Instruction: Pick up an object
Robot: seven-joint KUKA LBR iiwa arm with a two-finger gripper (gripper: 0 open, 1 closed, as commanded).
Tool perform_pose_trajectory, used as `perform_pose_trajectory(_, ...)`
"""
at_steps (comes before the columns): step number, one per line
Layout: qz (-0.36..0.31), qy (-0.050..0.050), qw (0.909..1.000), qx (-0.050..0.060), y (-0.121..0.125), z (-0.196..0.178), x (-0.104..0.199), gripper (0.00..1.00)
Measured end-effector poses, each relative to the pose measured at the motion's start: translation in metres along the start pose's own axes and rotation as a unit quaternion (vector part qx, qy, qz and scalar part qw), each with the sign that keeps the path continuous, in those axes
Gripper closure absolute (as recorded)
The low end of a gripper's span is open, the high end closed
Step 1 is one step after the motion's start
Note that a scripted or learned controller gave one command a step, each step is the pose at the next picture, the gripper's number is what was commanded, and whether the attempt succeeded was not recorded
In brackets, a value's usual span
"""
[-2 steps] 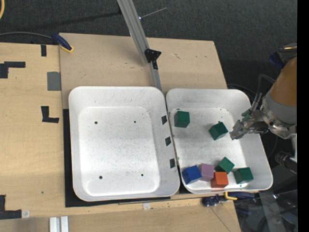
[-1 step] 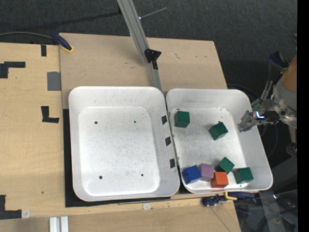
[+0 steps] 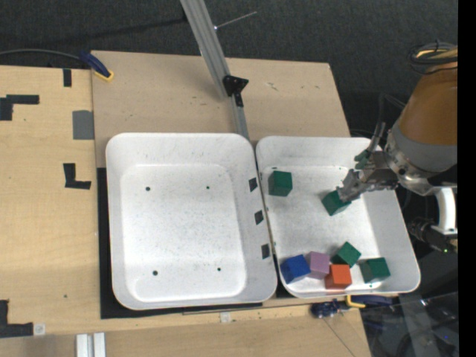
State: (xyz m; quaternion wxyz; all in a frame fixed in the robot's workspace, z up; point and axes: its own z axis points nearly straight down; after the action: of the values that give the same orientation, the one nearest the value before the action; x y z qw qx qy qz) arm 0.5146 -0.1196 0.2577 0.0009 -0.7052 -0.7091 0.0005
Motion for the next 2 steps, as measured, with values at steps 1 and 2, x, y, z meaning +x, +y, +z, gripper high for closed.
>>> perform_pose_trajectory(1, 0.0, 0.0, 1.0, 0.0, 0.003, -0.003, 0.052, 1.0)
perform_pose_trajectory(2, 0.0, 0.0, 1.0, 0.001, 0.016, 0.014, 0.101, 1.0)
